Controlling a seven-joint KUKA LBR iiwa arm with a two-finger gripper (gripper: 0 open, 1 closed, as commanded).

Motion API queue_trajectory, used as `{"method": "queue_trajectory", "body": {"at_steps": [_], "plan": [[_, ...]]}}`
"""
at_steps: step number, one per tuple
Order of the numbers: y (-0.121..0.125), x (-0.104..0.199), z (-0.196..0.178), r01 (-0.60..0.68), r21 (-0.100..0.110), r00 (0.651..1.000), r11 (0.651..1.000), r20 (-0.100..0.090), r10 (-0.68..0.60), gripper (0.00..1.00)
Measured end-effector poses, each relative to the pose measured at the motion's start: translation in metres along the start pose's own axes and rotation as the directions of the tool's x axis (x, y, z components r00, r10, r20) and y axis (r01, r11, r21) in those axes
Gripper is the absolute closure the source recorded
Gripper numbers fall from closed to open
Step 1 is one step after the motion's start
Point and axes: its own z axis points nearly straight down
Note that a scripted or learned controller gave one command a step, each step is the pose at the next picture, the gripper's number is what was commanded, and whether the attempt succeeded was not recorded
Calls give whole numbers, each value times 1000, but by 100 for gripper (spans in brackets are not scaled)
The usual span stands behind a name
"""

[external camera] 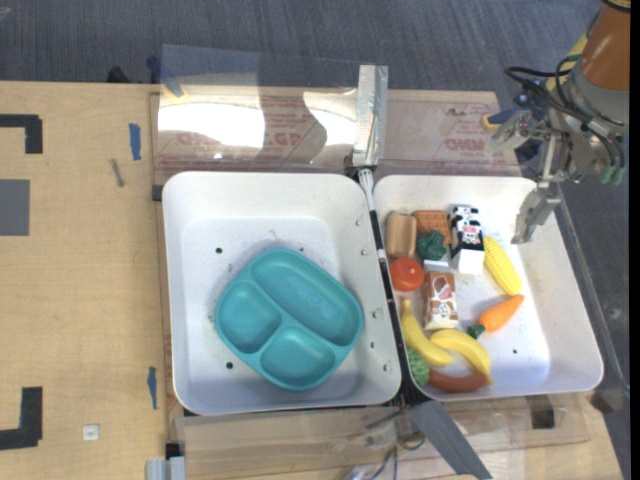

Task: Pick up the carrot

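The carrot (499, 313) lies in the right bin (570, 368), at about four o'clock from the bin's middle, its orange body slanting up to the right and its green top pointing down-left, just beside a banana (462, 345). It sits at the outer edge of the toy food, which is crowded toward the bin's left wall, so its right side looks free for a grasp.

The hand (530, 218) hangs over the bin's upper right corner, at roughly one o'clock from the carrot and well apart from it; one slim finger (528, 220) shows pointing down, and whether the hand is open or closed I cannot tell. It grips nothing visible. Judging by that gap, the reach for the carrot is not yet made.

Counted in the right bin: one carrot, two bananas, one corn cob (502, 265), one tomato (407, 273), one sausage (459, 379), one bread piece (400, 234) and two small cartons (441, 301). The left bin (190, 218) holds one teal divided plate (289, 317), in its lower middle. Both bins stand on the bench (70, 298).
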Motion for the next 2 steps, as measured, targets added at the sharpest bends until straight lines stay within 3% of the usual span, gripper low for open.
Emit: {"method": "queue_trajectory", "body": {"at_steps": [1, 2], "plan": [[-15, 59, 136, -11, -3, 1000, 1000, -17, 11, 0], [-53, 100, 197, 148, -3, 989, 989, -8, -148, 0]]}}
